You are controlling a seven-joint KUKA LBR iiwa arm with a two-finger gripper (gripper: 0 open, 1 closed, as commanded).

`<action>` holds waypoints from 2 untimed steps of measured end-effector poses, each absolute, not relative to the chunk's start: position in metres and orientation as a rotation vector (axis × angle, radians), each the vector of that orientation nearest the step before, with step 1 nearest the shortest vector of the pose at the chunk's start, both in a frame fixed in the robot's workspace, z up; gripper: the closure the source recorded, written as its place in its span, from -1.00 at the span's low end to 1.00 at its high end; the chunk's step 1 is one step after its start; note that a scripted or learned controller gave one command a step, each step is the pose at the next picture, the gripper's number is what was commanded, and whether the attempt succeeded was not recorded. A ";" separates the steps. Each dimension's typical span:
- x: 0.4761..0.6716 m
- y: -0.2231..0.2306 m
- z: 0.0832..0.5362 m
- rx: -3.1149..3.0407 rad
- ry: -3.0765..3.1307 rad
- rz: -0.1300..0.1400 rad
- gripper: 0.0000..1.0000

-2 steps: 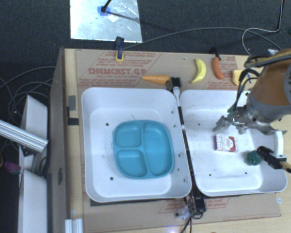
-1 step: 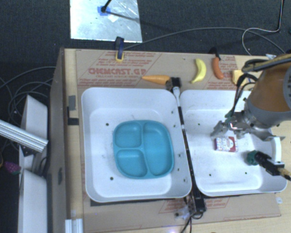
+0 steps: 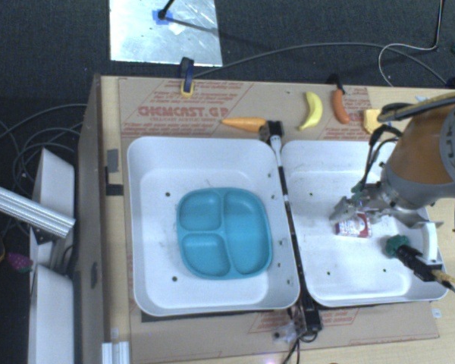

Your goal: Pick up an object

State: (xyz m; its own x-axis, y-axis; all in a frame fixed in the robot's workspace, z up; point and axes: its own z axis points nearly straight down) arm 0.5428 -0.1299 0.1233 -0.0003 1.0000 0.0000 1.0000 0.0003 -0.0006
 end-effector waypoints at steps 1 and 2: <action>0.605 -0.153 0.136 -2.220 -2.228 -0.002 -1.00; 0.556 -0.111 0.090 -2.230 -2.234 -0.010 -1.00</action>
State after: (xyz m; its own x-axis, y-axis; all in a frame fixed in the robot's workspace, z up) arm 0.5560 -0.1115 0.0895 -0.0019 1.0000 -0.0063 0.9999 0.0020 0.0151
